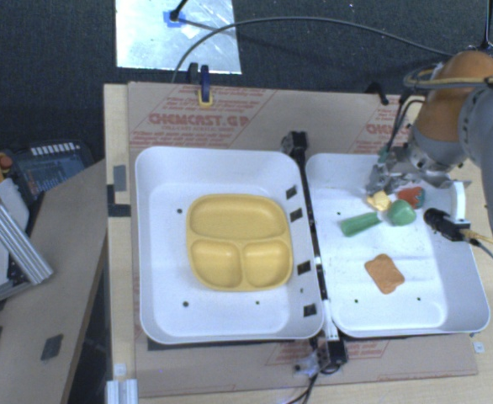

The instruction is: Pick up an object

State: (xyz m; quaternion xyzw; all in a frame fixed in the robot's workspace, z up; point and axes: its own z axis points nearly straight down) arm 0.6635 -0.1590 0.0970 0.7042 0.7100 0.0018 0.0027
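Left bin (158, 251), centre-left of frame: one yellow divided tray (234, 241), three compartments, rigid-looking plastic, broad and flat; I judge it awkward for me, the rim being the only place to pinch.

Right bin (448, 310), centre-right of frame: green cylinder (360, 223), lying on its side, likely light and stiff, perhaps apt to roll; best taken across its short width at mid-length. Tan flat piece (384, 273), lower in that bin, well apart from the rest; thin, probably light, hard to get under. Green rounded piece (400, 214), yellow piece (380, 200) and red piece (410, 196), clustered in the bin's upper part, touching or nearly so; small, likely light toy-like items, crowding one another.

My fingers (387, 180), upper right of frame, directly above that cluster, just beside the yellow piece; whether spread or closed I cannot tell; nothing visibly between them.
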